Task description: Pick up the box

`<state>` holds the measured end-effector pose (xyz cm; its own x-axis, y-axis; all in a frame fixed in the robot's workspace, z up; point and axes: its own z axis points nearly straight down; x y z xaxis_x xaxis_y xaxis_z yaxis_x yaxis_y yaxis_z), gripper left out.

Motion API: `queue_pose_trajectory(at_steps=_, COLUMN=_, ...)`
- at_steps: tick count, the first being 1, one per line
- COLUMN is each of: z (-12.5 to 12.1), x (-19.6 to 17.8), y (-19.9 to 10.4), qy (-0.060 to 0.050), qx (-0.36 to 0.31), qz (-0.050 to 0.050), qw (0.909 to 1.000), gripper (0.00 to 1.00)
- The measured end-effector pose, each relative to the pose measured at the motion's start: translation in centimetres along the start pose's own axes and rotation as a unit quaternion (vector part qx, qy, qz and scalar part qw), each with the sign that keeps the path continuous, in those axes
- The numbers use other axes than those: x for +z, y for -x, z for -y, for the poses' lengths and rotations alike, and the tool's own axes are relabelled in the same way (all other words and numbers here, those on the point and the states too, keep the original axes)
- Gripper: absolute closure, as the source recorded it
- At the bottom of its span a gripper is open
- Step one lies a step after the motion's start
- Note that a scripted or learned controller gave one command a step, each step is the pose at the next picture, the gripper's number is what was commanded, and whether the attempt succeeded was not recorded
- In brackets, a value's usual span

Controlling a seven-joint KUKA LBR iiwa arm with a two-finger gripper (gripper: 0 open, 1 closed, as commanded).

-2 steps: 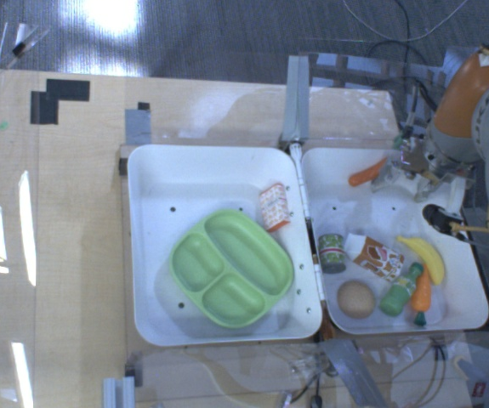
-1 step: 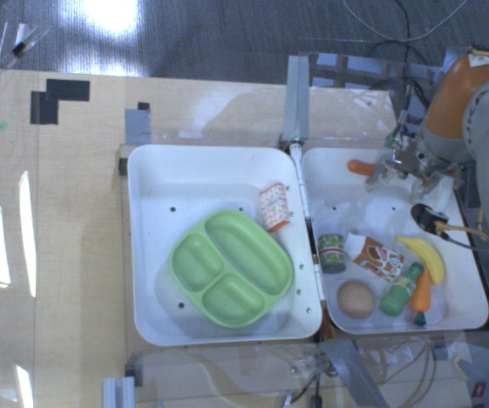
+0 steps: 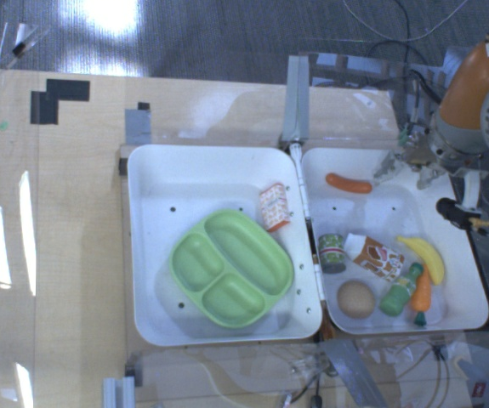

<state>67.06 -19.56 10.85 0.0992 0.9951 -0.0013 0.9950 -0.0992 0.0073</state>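
Since the near row of the right white bin [image 3: 480,313] is packed, that's where trouble starts: brown egg-shaped ball [image 3: 356,298], green plastic bottle [image 3: 400,293] and orange carrot [image 3: 423,293] sit in a line along the bottom of the frame.

Just behind them lies the white-and-orange printed carton box [image 3: 377,258], which I take to be the target. It is in the lower middle of the right bin, lying flat. A small dark-labelled can [image 3: 332,252] sits just beside its left end and a yellow banana [image 3: 423,257] is near its right end.

Risks:
- Neighbours are tight, so a descent slightly off centre likely hits the can or bottle and shoves the box.
- Flat box, so a shallow grab may skid off the top face.
- A second small red-and-white carton [image 3: 274,206] sits by the right wall of the left white bin [image 3: 142,253], above the green three-section plate [image 3: 231,268]; "box" is ambiguous and the wrong one could get picked.

Box long axis runs upper left to lower right in the frame, white end toward the can. Closing across the short side looks safest.

Further back there's a red sausage [image 3: 349,184]. Gripper [image 3: 407,165] hangs over the bin's upper right corner, well apart from the box. Can't tell how its jaws stand; nothing visibly held.
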Motion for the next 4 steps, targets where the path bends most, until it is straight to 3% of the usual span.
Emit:
queue_pose_trajectory(at_steps=1, z=4.3, x=2.1, y=-3.9, qy=0.000, qx=0.040, qz=-0.001, qw=0.9992, gripper=0.00)
queue_pose_trajectory(at_steps=2, z=0.6, x=2.1, y=-5.4, qy=-0.001, qx=0.090, qz=0.000, qw=0.9960, gripper=0.00)
queue_pose_trajectory(at_steps=3, z=0.6, x=2.2, y=-5.2, qy=-0.001, qx=0.047, qz=0.000, qw=0.9989, gripper=0.00)
queue_pose_trajectory(at_steps=4, z=4.2, x=2.0, y=-11.0, qy=0.000, qx=-0.008, qz=-0.002, qw=1.0000, gripper=0.00)
